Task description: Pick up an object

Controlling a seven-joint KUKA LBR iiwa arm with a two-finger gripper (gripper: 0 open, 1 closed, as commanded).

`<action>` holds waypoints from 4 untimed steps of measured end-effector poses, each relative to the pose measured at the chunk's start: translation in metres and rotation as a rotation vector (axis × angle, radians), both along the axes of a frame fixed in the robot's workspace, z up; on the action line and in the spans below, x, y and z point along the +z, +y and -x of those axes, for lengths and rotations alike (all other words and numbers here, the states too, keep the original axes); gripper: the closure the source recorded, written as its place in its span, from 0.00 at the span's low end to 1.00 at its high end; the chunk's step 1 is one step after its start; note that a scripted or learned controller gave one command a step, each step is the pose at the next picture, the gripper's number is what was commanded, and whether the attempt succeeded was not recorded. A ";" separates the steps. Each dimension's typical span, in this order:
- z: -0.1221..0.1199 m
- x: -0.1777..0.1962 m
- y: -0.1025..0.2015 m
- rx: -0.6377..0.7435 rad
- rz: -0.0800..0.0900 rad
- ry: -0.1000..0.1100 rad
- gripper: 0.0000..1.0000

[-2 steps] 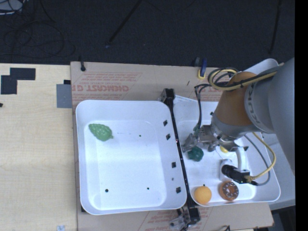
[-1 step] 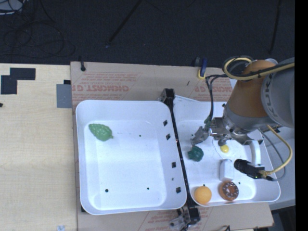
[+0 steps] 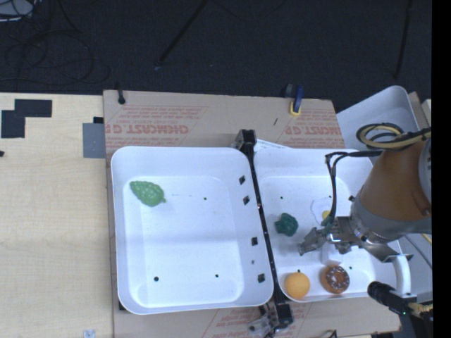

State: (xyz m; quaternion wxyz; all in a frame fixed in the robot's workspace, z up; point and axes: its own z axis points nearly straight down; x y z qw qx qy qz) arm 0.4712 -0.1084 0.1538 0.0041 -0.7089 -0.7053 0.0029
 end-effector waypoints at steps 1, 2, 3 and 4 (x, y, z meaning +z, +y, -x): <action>-0.010 0.035 0.080 0.013 -0.001 -0.010 0.00; -0.077 0.033 0.144 0.011 0.001 -0.011 0.00; -0.039 0.185 0.194 0.013 -0.003 -0.020 0.00; -0.009 0.291 0.257 0.014 -0.003 -0.018 0.00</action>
